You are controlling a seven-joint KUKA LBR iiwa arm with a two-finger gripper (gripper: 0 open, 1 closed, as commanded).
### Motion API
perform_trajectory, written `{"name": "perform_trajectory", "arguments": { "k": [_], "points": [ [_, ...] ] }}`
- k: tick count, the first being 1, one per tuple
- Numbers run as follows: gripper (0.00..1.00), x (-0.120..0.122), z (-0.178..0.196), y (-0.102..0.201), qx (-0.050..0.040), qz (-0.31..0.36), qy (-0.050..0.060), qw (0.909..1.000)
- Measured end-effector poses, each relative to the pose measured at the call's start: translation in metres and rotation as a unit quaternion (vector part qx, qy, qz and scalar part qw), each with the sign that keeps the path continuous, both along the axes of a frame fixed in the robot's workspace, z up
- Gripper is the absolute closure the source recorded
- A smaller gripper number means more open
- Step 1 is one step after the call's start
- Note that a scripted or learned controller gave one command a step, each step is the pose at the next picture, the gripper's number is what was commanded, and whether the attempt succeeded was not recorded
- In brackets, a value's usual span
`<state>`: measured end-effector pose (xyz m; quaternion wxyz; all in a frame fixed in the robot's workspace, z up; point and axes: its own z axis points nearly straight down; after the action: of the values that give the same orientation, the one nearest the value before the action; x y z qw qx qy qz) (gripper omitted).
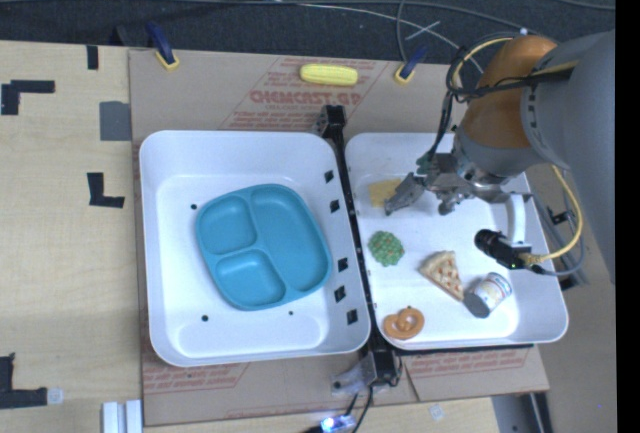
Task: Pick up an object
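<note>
Open white floor along the right bin's (pixel 540 326) far edge; green broccoli-like lump (pixel 386 247), triangular pizza slice (pixel 441 272), silver can (pixel 487 294), orange pretzel (pixel 405 323) crowding its near half.

A small yellow piece (pixel 383 191) lies flat just left of the end effector (pixel 425 198). A green broccoli floret (pixel 386 247) sits below-left of it, a pizza slice (pixel 441 272) below, a silver can (pixel 487 294) on its side below-right, and a pretzel (pixel 405 323) farthest below.
</note>
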<state>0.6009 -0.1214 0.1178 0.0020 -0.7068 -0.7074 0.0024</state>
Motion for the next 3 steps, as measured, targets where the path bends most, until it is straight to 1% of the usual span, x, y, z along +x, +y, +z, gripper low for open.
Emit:
{"name": "perform_trajectory", "arguments": {
  "k": [1,2,3],
  "points": [
    [0.0,0.0,-0.035,0.0,-0.0007,0.0,-0.003,1.0],
    [1.0,0.001,-0.022,0.001,-0.0008,0.001,-0.004,1.0],
    [1.0,-0.007,0.034,0.005,0.0003,0.0,-0.005,1.0]
  ]
}}
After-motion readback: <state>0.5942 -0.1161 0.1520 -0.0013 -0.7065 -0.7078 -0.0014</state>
